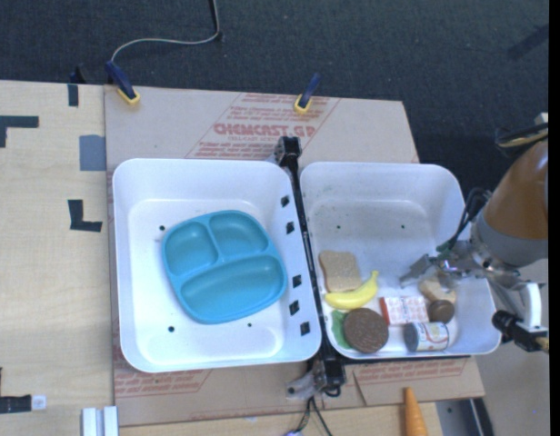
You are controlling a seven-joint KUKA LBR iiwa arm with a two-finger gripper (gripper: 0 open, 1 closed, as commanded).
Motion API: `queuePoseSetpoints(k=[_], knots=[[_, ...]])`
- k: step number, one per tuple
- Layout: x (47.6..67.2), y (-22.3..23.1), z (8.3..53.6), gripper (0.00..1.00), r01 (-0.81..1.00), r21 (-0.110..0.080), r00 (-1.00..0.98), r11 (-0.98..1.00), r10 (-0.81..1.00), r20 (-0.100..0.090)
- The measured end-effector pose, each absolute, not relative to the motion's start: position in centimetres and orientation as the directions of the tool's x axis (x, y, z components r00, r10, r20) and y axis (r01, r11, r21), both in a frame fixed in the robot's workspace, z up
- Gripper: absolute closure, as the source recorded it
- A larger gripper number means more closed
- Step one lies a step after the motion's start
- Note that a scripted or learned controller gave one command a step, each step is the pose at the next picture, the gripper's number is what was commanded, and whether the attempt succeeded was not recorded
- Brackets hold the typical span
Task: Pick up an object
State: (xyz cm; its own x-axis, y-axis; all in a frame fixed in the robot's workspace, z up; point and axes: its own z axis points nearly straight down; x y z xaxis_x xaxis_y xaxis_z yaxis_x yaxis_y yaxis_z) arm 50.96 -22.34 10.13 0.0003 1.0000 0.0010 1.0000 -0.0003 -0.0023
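Observation:
The right bin (380, 189) holds a pile of toy food along its near side. There is a tan bread slice (339, 267), a yellow banana (354, 293), a round brown patty (365, 330), a red and white box (406, 310), a small can (427, 336) and two small brown pieces (438, 290) (441, 312). My gripper (433, 269) is low at the right side of this bin, just above and left of the upper brown piece. I see nothing held in it.
The left bin (135, 271) holds a blue divided plate (225, 265). A black divider with clips (298, 243) runs between the bins. The arm's orange band (525, 198) hangs over the right bin's right rim. An orange carrot tip (413, 416) lies on the bench in front.

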Motion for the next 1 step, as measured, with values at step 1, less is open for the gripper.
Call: queuePoseSetpoints(k=[1], knots=[[54.43,-22.14,8.66,0.0,1.0,0.0,-0.002,0.002,1.0,0.003]])
